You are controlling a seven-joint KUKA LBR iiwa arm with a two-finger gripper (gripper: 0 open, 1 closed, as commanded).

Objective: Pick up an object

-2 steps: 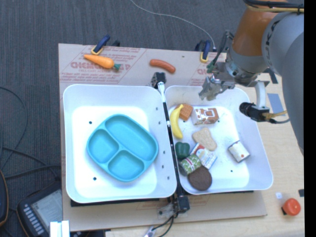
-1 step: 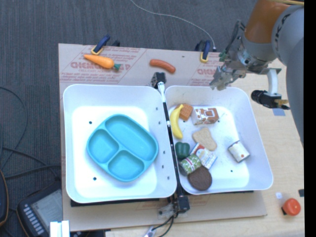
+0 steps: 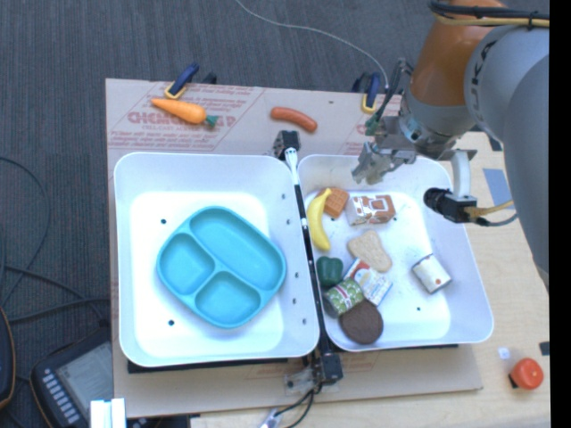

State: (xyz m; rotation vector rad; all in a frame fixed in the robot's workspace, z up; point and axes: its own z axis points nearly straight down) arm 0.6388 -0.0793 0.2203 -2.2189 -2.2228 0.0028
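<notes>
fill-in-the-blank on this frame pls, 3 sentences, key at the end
1. The blue divided plate lies in the ____ bin.
2. The banana lies in the ____ bin.
3. The toy carrot lies on the ____, outside both bins.

Missing words: left; right; cardboard

The right bin (image 3: 464, 283) is holding the pickable objects, all lying below and to the left of the gripper (image 3: 373, 169). A brown-and-white carton (image 3: 371, 208) is lying flat just below the gripper. An orange waffle piece (image 3: 335, 203) and a curved yellow banana (image 3: 317, 220) are resting to its lower left. A tan bread slice (image 3: 370, 251), a green pepper (image 3: 329, 270), a green-labelled packet (image 3: 357, 291), a dark round cookie (image 3: 361, 324) and a small white can (image 3: 431, 274), lying on its side, are sitting farther below.
</notes>
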